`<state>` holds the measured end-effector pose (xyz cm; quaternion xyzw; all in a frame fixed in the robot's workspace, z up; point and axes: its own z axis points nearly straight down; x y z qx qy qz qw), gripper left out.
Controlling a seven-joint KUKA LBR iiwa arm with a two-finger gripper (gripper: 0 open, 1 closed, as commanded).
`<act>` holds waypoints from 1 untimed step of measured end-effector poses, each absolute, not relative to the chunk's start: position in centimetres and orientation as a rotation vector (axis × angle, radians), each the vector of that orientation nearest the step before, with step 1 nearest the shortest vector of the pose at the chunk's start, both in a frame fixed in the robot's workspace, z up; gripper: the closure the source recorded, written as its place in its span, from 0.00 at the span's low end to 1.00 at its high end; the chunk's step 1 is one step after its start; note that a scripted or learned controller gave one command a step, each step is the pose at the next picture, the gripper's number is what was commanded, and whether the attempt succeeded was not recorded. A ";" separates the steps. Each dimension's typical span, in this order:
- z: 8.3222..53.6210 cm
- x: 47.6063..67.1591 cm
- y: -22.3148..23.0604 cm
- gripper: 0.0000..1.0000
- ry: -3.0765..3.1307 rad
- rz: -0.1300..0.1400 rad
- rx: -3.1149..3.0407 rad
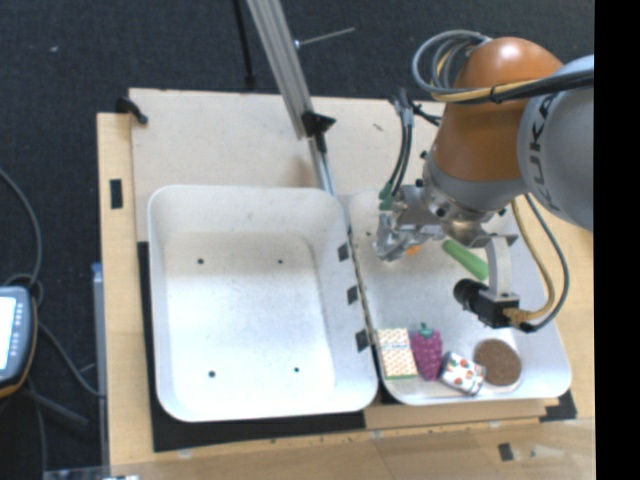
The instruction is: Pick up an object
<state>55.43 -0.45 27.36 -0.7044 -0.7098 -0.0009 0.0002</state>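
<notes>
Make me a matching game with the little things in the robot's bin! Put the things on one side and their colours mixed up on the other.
Things
1. Round flat disc in the right bin
2. Berry-shaped toy beside the small box
3. Long thin stick under the arm
4. Small box nearest the bin divider

Colours
A. Green
B. Brown
C. Pale yellow and cream
D. Dark pink-purple

Pairs: 1-B, 2-D, 3-A, 4-C
</notes>
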 end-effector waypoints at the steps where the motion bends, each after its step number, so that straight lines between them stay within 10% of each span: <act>1: 25.4 52.9 4.3 1.00 -2.228 0.001 -2.214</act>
